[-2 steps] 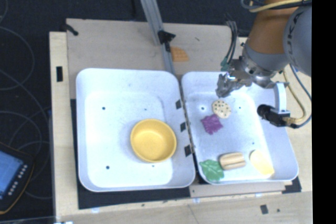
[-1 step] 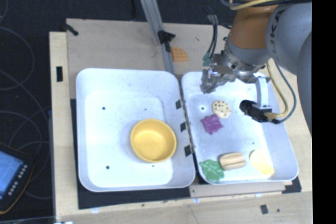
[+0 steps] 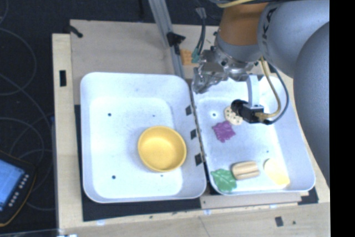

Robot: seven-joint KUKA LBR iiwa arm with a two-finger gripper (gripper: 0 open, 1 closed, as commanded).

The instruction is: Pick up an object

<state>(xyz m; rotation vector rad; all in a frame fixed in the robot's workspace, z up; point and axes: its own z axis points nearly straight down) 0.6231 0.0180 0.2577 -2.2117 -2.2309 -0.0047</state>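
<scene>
My gripper (image 3: 201,85) hangs over the back left corner of the right bin (image 3: 288,136), close to the divider between the bins. Nothing shows between its fingers. In the right bin lie a purple piece (image 3: 223,131), a cream dotted piece (image 3: 232,115), a tan roll (image 3: 245,170), a green leafy piece (image 3: 223,179) and a pale yellow piece (image 3: 275,171). A yellow bowl (image 3: 161,148) sits in the left bin (image 3: 105,119), right of its middle.
A grey metal post (image 3: 158,8) slants up from behind the bins' shared edge. The arm's orange band (image 3: 249,3) and grey body cover the right bin's back right. Cables loop beside the wrist. A screen device (image 3: 11,183) lies at the lower left.
</scene>
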